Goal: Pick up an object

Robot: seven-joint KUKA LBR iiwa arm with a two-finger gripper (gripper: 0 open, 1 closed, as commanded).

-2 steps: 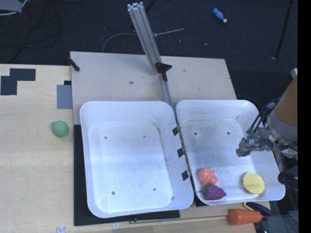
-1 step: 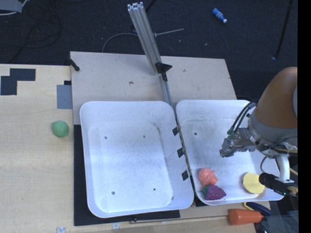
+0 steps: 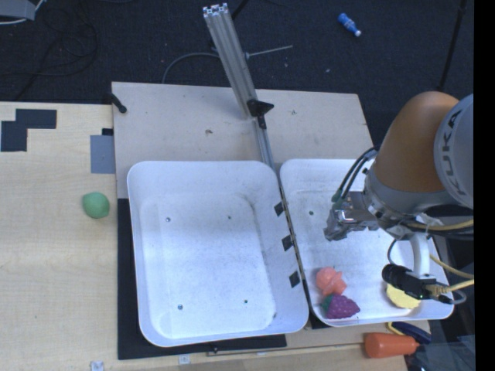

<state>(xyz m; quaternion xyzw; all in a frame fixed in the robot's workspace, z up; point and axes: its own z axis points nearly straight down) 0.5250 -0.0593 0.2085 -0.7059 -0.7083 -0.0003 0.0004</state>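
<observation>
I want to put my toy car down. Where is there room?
The left bin has bare floor wall to wall. In the right bin, only the far corner is bare; the gripper hangs mid-bin, and the orange toy, purple toy and yellow toy crowd the near edge.

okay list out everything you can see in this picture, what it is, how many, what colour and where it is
bins: 2, white, side by side on the bench, left one, right one
orange toy: 1, orange-red, near corner of the right bin
purple toy: 1, purple, right bin, just in front of the orange toy
yellow object: 1, yellow, right bin's near right corner, partly behind black hardware
green ball: 1, green, on the wooden bench left of the bins
orange object: 1, orange, outside the right bin's front edge
blue item: 1, blue, on the dark floor at the top
metal rail: 1, grey, slanting towards the bins
arm: 1, grey and orange, over the right bin
gripper: 1, dark metal, above the right bin
</observation>
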